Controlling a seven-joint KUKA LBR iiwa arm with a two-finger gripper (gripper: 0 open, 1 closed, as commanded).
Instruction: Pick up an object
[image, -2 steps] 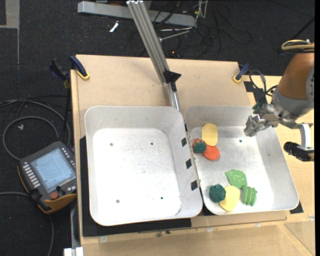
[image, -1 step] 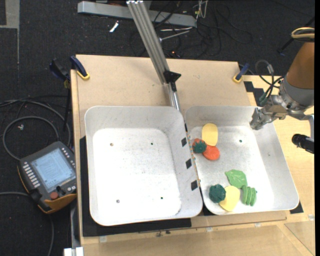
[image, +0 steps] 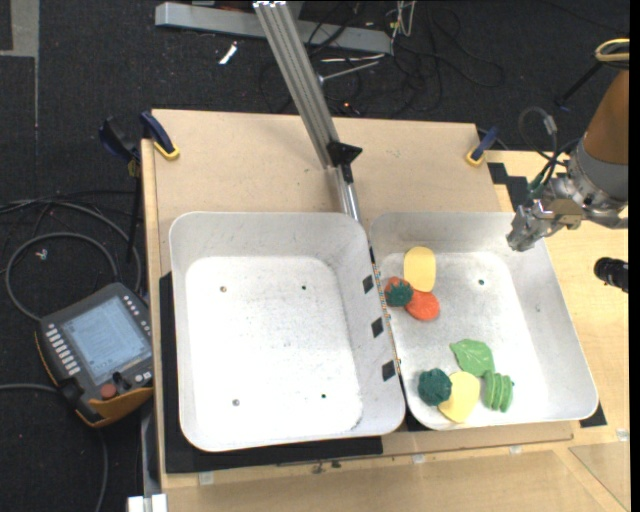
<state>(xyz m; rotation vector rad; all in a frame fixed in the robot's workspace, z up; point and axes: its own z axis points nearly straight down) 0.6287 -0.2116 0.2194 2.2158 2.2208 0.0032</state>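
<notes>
Though no writing reads | claw (image: 522, 240) over right bin (image: 560, 340) rim

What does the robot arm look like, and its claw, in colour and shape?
The arm is grey metal with an orange-brown band above the wrist. Thin dark cables loop beside the wrist. The claw is a small grey metallic part, too small and blurred to show detail.
</notes>
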